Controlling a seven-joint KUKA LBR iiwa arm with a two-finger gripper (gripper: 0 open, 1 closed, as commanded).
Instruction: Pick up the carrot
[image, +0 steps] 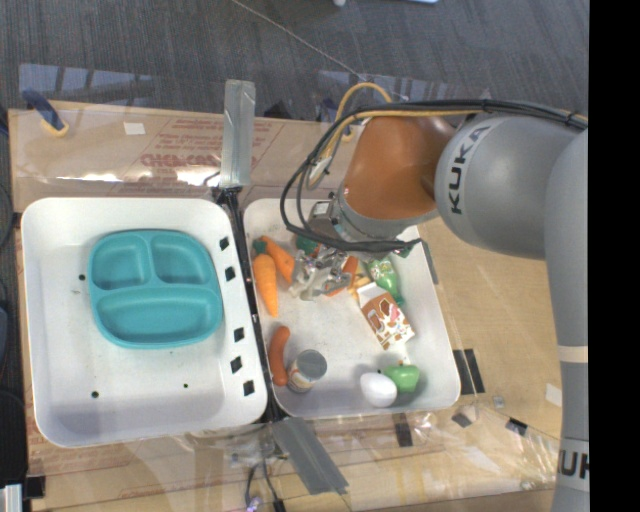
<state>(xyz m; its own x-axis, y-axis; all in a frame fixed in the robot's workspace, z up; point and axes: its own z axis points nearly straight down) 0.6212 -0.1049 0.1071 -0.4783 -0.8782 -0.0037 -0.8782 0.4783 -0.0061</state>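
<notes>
Two carrots lie at the left side of the right bin (440, 330): one carrot (266, 283) runs along the left wall, and a second carrot (279, 257) lies slanted just above and to its right. My gripper (318, 276) hangs low over the bin's upper middle, under the orange wrist band, a short way right of both carrots. Its metal fingers are tangled in view with small items beneath them.
The right bin also holds a brown sausage-like piece (278, 355), a grey can (309, 366), a white egg (378, 388), a green item (404, 377), a patterned packet (386, 320) and a green packet (383, 272). The left bin (50, 300) holds a teal divided plate (155, 288).
</notes>
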